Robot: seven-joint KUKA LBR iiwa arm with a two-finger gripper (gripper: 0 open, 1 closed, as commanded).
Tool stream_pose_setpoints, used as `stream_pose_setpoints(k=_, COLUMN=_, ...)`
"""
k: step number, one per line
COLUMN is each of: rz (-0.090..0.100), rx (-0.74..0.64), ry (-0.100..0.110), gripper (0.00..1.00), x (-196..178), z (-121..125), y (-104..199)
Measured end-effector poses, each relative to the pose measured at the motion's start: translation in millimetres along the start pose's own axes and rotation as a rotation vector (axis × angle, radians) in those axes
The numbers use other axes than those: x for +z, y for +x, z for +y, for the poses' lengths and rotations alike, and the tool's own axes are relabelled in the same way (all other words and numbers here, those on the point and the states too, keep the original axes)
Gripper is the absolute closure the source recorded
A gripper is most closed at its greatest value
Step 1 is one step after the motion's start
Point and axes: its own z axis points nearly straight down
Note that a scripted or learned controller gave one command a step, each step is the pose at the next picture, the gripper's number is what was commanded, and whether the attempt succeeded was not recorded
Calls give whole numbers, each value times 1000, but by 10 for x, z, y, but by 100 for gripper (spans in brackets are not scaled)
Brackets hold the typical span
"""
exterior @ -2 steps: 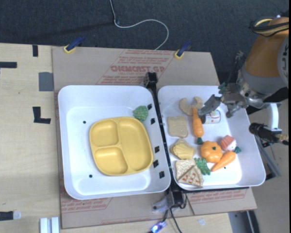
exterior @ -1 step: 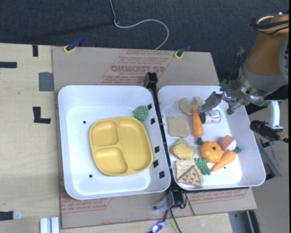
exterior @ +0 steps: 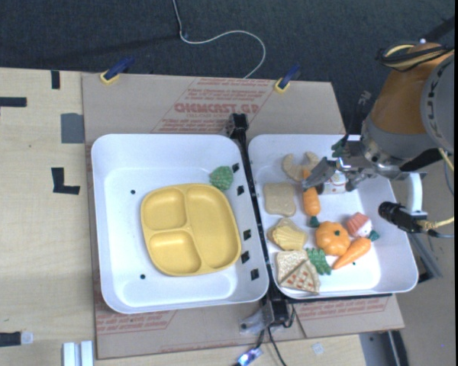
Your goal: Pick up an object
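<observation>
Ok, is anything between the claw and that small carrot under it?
Nothing visible. The claw hangs right over the small carrot in the right bin, with a tan piece just to its left and a bread slice beside the carrot.

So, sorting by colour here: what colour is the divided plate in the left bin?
Yellow: the divided plate shows plainly in the camera view.

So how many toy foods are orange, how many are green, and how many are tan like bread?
Orange: 3 - pumpkin, big carrot, small carrot
Green: 2 - broccoli, leafy piece
Tan: 4 - bread slice, sandwich wedge, ridged pastry, pale piece
Total: 9
One pink-and-white piece fits none of these colours.
</observation>
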Motion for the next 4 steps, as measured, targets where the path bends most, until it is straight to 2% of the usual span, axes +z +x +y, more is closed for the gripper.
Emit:
stream_pose_setpoints(k=1, rz=1, rx=0, ry=2, gripper=0, x=625, z=-67, y=50)
stream_pose_setpoints(k=2, rz=-1, rx=1, ry=-5, gripper=0, x=1006, z=-61, y=58)
stream_pose_setpoints(k=3, rz=2, rx=0, ry=-8, gripper=100, x=877, z=-48, y=71)
stream_pose_setpoints(k=4, rz=0, rx=1, ry=-6, gripper=100, x=417, z=-125, y=112)
